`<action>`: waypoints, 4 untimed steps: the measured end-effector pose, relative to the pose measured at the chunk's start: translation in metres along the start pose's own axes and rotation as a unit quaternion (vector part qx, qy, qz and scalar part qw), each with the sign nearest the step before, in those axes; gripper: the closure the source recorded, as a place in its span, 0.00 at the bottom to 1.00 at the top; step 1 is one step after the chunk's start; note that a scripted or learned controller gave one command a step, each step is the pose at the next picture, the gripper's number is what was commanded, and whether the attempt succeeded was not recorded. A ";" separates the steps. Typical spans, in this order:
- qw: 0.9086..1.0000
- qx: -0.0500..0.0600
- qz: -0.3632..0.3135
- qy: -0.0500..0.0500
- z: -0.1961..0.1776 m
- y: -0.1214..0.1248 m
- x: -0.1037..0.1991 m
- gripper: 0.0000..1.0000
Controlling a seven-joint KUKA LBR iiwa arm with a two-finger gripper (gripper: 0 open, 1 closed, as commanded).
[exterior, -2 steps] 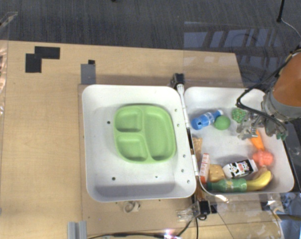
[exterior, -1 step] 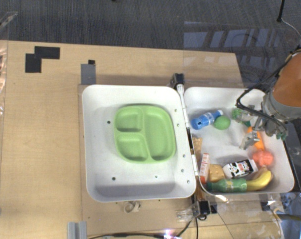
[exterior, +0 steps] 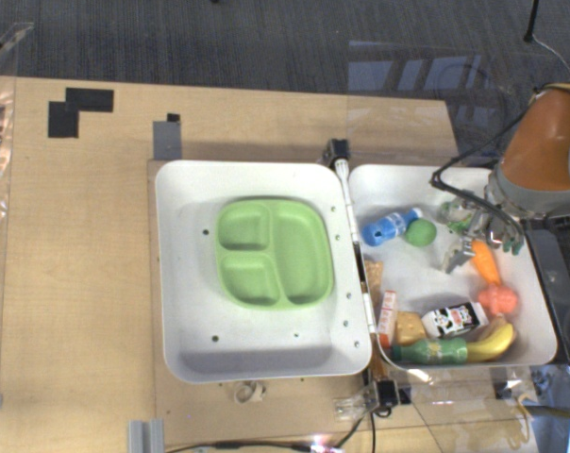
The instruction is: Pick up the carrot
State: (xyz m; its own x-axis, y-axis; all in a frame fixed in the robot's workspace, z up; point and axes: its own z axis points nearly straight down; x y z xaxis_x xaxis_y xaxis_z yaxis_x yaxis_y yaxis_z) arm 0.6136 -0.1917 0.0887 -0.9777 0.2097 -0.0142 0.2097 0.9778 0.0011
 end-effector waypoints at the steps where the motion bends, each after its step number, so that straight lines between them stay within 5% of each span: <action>1: 0.993 0.000 -0.121 0.000 -0.001 -0.022 0.038 0.00; 2: 0.992 0.001 -0.124 -0.006 -0.016 -0.020 0.034 1.00; 3: 0.992 0.001 -0.125 -0.006 -0.015 -0.020 0.034 0.00; 4: 0.998 0.000 -0.068 -0.001 -0.001 -0.020 0.034 0.00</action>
